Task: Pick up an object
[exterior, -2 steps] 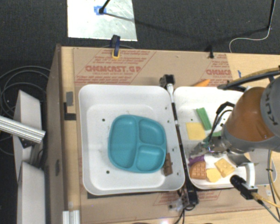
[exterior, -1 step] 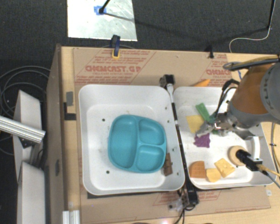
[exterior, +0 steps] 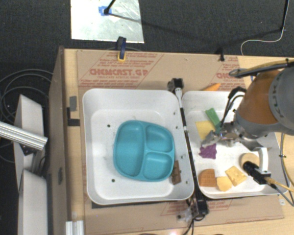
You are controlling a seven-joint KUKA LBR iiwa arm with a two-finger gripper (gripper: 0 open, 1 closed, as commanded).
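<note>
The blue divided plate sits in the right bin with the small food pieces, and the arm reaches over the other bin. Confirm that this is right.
Not right. The camera view shows the blue divided plate alone in the left bin. The small food pieces, such as the purple piece and the green piece, lie in the right bin, and the arm reaches over that right bin.
</note>
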